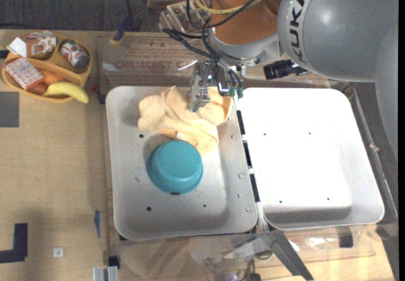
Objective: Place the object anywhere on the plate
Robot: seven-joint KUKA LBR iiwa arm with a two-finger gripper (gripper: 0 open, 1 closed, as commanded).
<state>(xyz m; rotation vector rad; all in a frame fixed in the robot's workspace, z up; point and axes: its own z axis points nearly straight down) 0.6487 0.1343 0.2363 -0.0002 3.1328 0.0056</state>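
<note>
the end effector (204, 97) is hovering over a crumpled yellow cloth (180, 120) at the far side of the left bin (123, 166); its state cannot be told. a teal bowl (176, 166) is sitting just near of the cloth. the limp fabric is likely slipping free if pinched thinly.

- Two bins sit side by side on the desk (57, 197): the left bin (126, 210) and the right bin (310, 166), edges nearly touching.
- In the left bin, an upturned bowl (176, 166) lies near the middle.
- Behind the bowl, touching it, a crumpled cloth (171, 118) fills the bin's far part.
- The gripper (201, 97) reaches down onto the cloth's right part.
- At the desk's far left corner sits a tray (44, 68) of food items, well apart from the bins.
</note>
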